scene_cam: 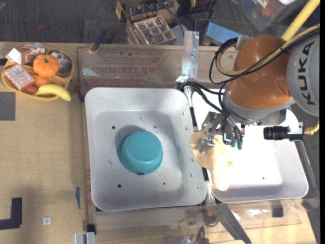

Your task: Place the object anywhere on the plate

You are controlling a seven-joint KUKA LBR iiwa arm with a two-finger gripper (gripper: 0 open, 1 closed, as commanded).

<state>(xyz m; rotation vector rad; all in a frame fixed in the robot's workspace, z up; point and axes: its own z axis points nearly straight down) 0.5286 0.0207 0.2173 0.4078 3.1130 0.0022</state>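
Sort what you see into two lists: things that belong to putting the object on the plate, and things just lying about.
Belongs to the job: teal plate in the left bin; pale tan object at the right bin's left edge; gripper above it.
Lying about: basket with banana and orange pumpkin; boxes behind the bench.

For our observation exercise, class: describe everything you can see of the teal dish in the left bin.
The dish is a round, teal, plastic-looking piece with a plain, smooth, matte surface. It appears to lie upside down, a flat circular base facing up and a wider rim showing beneath along its lower right edge. It sits roughly in the middle of the left bin, resting on the bin's white floor. Nothing else touches it; the gripper is apart from it, over the right bin.
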